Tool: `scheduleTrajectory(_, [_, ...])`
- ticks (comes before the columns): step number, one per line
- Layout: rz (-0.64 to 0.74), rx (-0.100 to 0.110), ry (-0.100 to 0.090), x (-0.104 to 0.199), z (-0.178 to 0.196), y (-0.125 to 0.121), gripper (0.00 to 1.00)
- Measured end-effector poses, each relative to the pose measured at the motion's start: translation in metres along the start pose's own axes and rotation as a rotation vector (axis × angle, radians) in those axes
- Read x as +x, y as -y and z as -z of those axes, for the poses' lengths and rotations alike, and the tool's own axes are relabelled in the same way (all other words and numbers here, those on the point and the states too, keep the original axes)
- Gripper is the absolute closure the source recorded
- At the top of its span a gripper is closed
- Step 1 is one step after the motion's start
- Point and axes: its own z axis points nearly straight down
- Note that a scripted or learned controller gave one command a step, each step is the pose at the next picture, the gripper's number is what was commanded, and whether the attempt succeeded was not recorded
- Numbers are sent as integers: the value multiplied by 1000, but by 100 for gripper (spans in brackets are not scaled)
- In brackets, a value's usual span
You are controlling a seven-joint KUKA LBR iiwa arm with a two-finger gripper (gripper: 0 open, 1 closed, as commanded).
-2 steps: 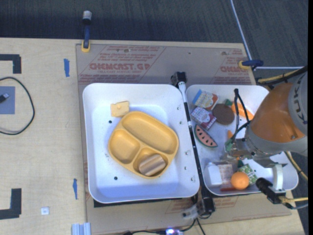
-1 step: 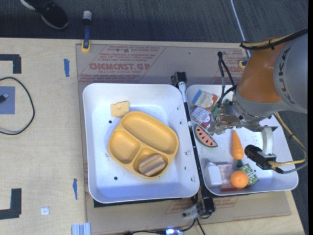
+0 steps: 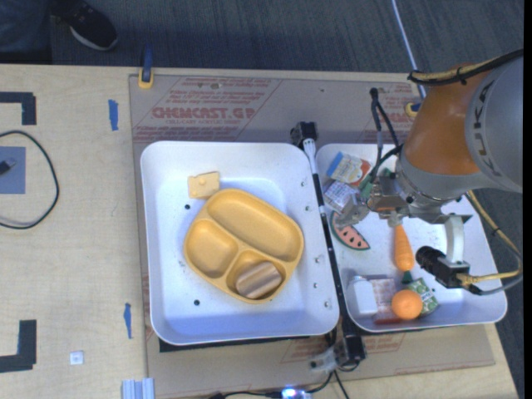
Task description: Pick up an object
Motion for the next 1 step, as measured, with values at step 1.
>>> scheduleTrajectory(1, [-3,1,1,-56,-55,24,0])
